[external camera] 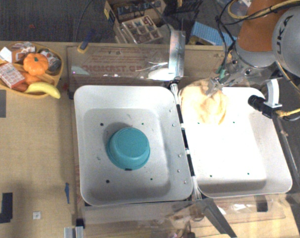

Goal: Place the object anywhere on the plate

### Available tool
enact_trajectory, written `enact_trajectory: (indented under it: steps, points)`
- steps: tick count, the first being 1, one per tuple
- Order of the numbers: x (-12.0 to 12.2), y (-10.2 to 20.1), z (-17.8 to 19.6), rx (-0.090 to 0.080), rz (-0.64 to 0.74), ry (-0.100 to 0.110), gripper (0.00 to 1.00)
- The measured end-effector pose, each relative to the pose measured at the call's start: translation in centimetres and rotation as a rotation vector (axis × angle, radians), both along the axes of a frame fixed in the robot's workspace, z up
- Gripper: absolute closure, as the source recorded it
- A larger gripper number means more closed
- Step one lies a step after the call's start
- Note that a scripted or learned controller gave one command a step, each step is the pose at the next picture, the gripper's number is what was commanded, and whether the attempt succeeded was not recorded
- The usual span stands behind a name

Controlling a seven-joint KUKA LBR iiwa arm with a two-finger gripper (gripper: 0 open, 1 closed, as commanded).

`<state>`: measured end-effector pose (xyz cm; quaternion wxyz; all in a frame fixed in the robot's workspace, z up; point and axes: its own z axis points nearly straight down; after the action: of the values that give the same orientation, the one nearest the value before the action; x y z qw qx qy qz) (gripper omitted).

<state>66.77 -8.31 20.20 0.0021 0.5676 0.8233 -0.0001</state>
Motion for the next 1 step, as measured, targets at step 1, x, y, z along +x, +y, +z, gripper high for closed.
enact_trajectory:
  steps: [1]
  points:
    - [0.12,0.07,2.38,0.0,0.002,-0.002,1.0]
